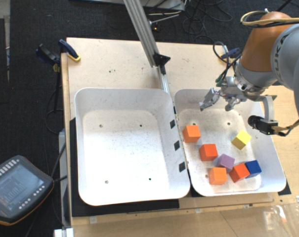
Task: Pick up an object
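The right bin (pixel 268 174) holds several small blocks. An orange block (pixel 192 133) lies nearest the bin's left wall, with another orange-red one (pixel 208 152) below it. A purple block (pixel 226 161), an orange block (pixel 218 175), a red block (pixel 239 172) and a blue block (pixel 253 167) cluster near the front. A yellow block (pixel 241 139) sits apart to the right. My gripper (pixel 219 102) hangs over the far part of the right bin, above and behind the blocks, its fingers spread open with nothing between them.
The left bin (pixel 85 102) sits beside the right one. A slanted metal pole (pixel 142 26) crosses the back of the bench. A tablet-like pendant (pixel 13 186) lies at the lower left, and a clamp (pixel 58 53) grips the bench's back-left corner.
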`<state>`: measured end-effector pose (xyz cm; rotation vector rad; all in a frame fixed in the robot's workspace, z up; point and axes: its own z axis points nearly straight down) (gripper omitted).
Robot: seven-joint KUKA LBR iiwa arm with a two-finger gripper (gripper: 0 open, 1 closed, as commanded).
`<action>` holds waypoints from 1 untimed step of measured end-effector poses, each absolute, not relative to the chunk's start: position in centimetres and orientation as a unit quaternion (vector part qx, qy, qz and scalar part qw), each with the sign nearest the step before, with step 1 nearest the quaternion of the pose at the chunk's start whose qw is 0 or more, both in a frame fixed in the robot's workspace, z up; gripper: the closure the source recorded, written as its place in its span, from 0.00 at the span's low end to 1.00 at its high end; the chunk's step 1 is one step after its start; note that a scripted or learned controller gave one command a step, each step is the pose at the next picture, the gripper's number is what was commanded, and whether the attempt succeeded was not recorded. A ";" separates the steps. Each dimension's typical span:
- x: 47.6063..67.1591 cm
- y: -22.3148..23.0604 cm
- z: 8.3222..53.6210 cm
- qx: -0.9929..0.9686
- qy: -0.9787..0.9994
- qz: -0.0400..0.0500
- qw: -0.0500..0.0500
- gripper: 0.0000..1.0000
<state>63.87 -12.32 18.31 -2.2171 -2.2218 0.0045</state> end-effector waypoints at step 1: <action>63.7 -12.0 11.9 -0.707 -0.707 0.002 0.002 0.00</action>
